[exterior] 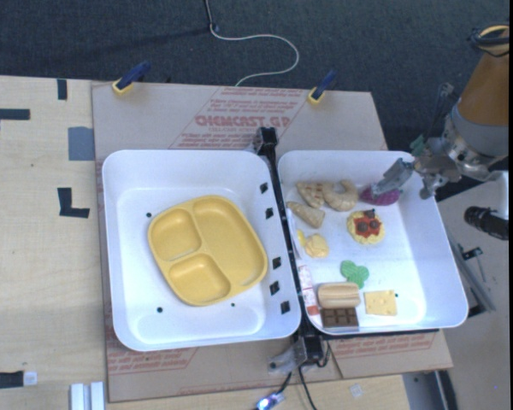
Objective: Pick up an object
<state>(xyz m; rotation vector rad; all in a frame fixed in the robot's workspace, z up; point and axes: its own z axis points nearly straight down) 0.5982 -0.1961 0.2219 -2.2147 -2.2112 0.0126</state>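
Observation:
My gripper [395, 178] hangs over the far right part of the right bin [436, 254], reaching in from the right. Its tip is right at a small purple toy [383, 197] lying by the bin's far wall; whether it touches the toy I cannot tell. Further left in that bin lie tan food pieces [327, 195], a yellow round piece with red topping [366, 227], a pale yellow lump [315, 246], a green piece [354, 272], a bun-like toy [339, 294], a brown chocolate block [339, 317] and a cheese square [379, 302].
The left bin [128, 229] holds a yellow divided plate [207, 248]. Both bins rest on a cardboard sheet [231, 118] held by blue-and-yellow clamps. A white cable [256, 45] trails across the dark floor behind.

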